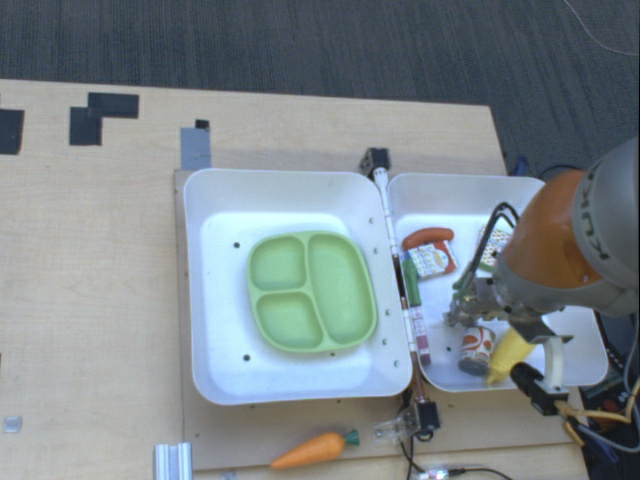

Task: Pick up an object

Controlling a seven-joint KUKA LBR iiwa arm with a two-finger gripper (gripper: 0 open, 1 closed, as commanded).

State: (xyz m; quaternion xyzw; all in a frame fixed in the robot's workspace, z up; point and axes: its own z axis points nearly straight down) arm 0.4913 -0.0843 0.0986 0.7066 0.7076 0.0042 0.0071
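The right bin holds a red sausage, a small printed packet, a red-and-white can and a yellow banana-like piece. My gripper hangs low over the middle of this bin, just above the can and left of the yellow piece. The grey and orange arm covers the bin's right half and hides what lies under it. Nothing can be seen lifted off the bin floor.
The left bin carries a green three-compartment plate. An orange carrot lies on the bench in front of the bins. A dark marker-like stick lies along the right bin's left wall. Cables run at the lower right.
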